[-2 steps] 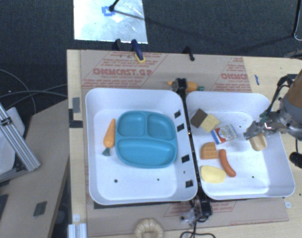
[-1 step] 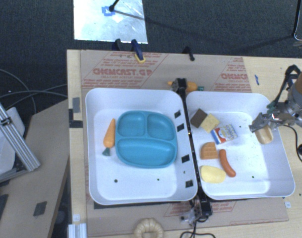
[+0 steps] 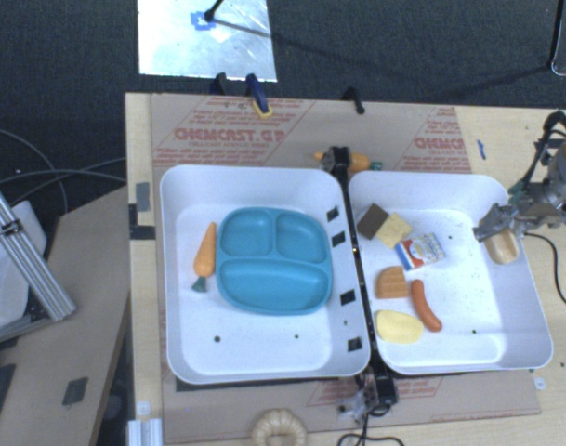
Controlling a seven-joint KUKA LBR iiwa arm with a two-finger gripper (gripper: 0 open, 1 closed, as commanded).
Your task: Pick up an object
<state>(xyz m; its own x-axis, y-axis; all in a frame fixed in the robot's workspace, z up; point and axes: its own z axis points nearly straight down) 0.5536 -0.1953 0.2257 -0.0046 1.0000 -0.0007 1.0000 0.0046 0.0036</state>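
Reaching in over the right white bin point(image 3: 529, 342): grey two-finger gripper point(image 3: 494, 223), right against the tan oval bread-like piece point(image 3: 505, 248). Cannot tell whether open, closed or gripping. Lying at that bin's right wall, just under the gripper, long axis roughly from far edge to near edge. Well apart to the left: red sausage point(image 3: 426, 305), yellow oval piece point(image 3: 398, 326), small printed carton point(image 3: 422, 249). In the left white bin point(image 3: 185, 342), blue compartment plate point(image 3: 273, 258) beside an orange carrot point(image 3: 204, 251).
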